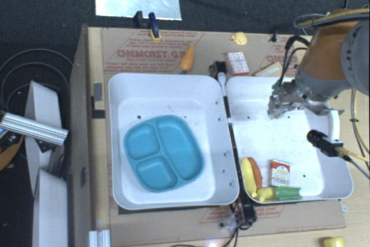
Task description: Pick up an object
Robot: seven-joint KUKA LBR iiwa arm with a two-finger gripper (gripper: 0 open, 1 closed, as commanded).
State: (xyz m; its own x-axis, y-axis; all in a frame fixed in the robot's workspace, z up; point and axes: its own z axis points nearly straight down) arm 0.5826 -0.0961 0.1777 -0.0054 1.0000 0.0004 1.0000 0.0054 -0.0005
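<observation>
Cardboard is covering the surface [173, 49] we are viewing from above, with 2 white bins side by side. We are seeing a blue divided tray [163, 152] lying in the left bin [124, 89]. Over the right bin [341, 182], the hand [277, 106] is hovering; its grip we cannot tell. Along that bin's near edge, a banana [250, 174], red carton [280, 173] and green item [287, 194] are resting.

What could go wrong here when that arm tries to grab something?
The toys huddle in the right bin's near corner, touching each other and the wall, so the hand, now hovering over the bin's far end, might nudge several, jam against the rim, or come up holding nothing.
</observation>
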